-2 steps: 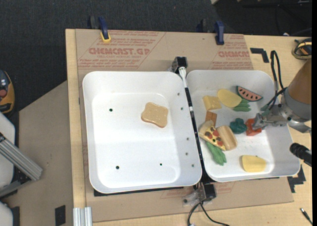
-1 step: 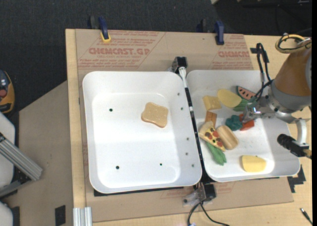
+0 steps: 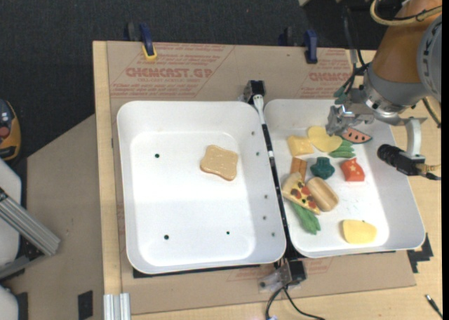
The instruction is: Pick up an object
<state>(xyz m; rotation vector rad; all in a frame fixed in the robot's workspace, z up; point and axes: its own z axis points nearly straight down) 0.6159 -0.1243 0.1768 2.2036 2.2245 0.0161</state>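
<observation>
A dark carpeted floor surrounds the table (image 3: 105,171), whose brown board top is held down by blue clamps (image 3: 148,39) at the far edge and carries two white bins side by side.

We take the watermelon slice (image 3: 356,135) as the likeliest target: it lies at the far edge of the right bin (image 3: 400,231), directly under the gripper (image 3: 345,121), which hangs low over it. Whether the gripper is spread or pressed together we cannot tell, as the wrist hides its tips, so we do not count the slice as held.

Touching the slice's near side sit a yellow piece (image 3: 324,140) and a green leaf (image 3: 342,150); a second yellow piece (image 3: 300,146) lies just beside them. Nearer us are a teal lump (image 3: 323,167), a red piece (image 3: 353,170), a carrot (image 3: 299,167), a hot dog bun (image 3: 322,193) resting against a pizza slice (image 3: 299,192), a green pod (image 3: 309,219) and a yellow wedge (image 3: 358,231). We judge this crowding a risk: closing here could catch a neighbour or nudge the slice aside.

The left bin (image 3: 140,241) holds a toast slice (image 3: 219,163), well apart from everything, presumably dropped there as a sorted item.
</observation>
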